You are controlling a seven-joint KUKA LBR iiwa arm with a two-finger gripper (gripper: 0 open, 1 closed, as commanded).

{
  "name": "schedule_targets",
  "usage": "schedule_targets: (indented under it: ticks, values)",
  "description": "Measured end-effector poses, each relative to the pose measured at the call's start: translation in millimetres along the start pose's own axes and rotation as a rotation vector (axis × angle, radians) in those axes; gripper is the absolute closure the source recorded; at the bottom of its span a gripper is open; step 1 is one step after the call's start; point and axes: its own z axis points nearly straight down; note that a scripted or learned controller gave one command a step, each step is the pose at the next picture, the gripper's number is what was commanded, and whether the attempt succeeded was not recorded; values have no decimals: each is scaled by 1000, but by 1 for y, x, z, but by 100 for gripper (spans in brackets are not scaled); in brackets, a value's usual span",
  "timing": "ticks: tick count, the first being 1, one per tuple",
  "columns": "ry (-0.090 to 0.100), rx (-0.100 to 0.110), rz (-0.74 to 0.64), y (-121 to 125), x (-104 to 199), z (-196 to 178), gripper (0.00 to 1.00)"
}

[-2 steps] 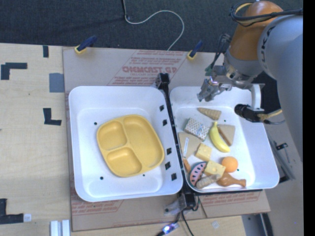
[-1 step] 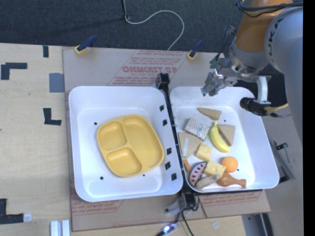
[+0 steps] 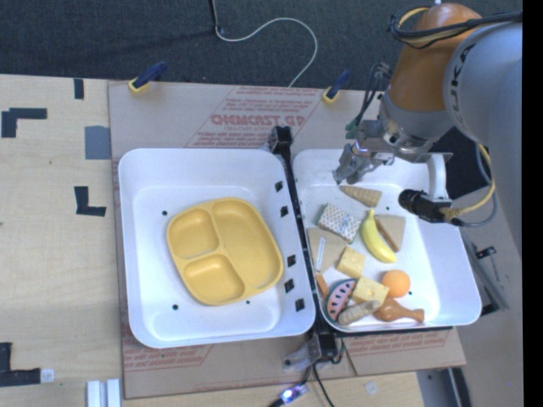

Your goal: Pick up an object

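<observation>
My gripper (image 3: 349, 173) hangs over the far-left part of the right bin (image 3: 445, 291), just above the bin floor; whether it is apart or together I cannot tell at this slant. Nothing visible in its grasp.

Candidate objects lie at 5–6 o'clock from it: tan wedge (image 3: 361, 196) nearest, then patterned square (image 3: 338, 221), banana (image 3: 377, 237), cheese blocks (image 3: 361, 276), orange ball (image 3: 394, 282).

Risks, as I judge them:
- Pile is tight; banana touches its neighbours, so a descent there likely pushes items instead of gripping one
- Tan wedge lies flat; I may skid over it
- Centre divider (image 3: 293, 219) sits at 9 o'clock, close; drifting left strikes it

Open room: bare floor at 3 o'clock, along the far wall. Left bin (image 3: 136, 253) holds the yellow tray (image 3: 224, 249)
</observation>
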Motion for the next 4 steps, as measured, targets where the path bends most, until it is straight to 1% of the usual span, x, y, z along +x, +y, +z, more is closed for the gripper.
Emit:
schedule_targets:
  ticks: [1,2,3,4]
  values:
    - [1,-2,-1,11,12,1,100]
    - [1,-2,0,14,8,2,100]
    - [1,-3,0,7,-4,-13,100]
    - [0,0,1,-2,4,-3,100]
